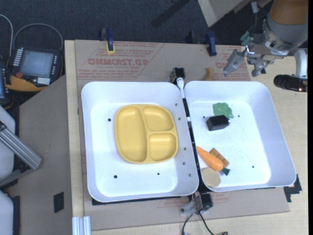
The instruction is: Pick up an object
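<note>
In the right bin (274,131), a pale round disc (211,177) is seen closest to the camera, by the bin's near left corner, and an orange carrot (211,158) is laid just behind it. Farther back, a small black block (217,123) is placed next to a green piece (222,108). A yellow divided plate (145,132) is held in the left bin (98,131). Beyond the far rim of the right bin, the gripper (245,65) is found above the cardboard (122,62), with its fingers spread apart and nothing between them.
</note>
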